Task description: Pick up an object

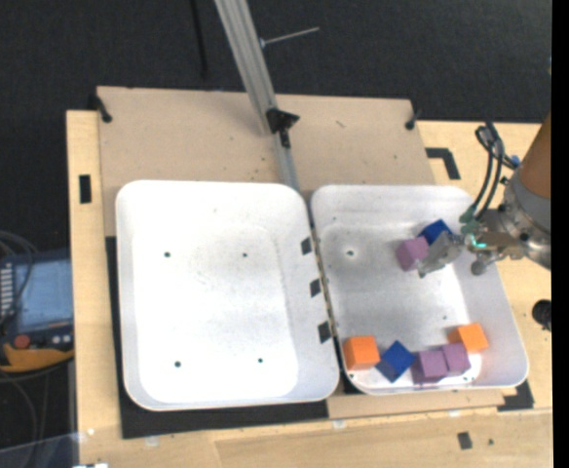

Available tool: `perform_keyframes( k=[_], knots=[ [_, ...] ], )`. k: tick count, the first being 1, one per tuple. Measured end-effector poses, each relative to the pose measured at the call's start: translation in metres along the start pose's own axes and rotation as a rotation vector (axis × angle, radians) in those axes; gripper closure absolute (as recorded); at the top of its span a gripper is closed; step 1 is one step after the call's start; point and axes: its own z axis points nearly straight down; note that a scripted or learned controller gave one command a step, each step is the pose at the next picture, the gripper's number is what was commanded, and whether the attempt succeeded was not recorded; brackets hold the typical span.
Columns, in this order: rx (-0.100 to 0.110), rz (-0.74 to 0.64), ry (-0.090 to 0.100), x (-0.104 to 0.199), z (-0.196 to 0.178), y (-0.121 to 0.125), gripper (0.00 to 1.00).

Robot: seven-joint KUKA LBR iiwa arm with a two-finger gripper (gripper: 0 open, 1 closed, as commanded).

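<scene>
Two shallow white bins sit side by side on the bench: the left bin (148, 261) and the right bin (382, 310). All the blocks lie in the right bin. Near its far right corner a purple block (412, 253) rests just beside a blue block (435, 232), the two seeming to touch. The purple one is roughly cubic, with no clear long axis, and sits turned slightly askew to the bin's edges. The gripper (440, 253) hangs right at the purple block's right side; whether its jaws are open or closed cannot be told. Along the bin's near edge lie an orange block (361, 351), a second blue block (396, 360), two purple blocks (441, 363) touching each other, and another orange block (473, 337) toward the near right corner.
</scene>
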Motion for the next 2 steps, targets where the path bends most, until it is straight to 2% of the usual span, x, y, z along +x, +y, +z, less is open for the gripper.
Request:
perform_keyframes(
  k=[2],
  knots=[
    [0.006, 0.002, -0.001, -0.002, 0.097, -0.013, 0.00]
  ],
)
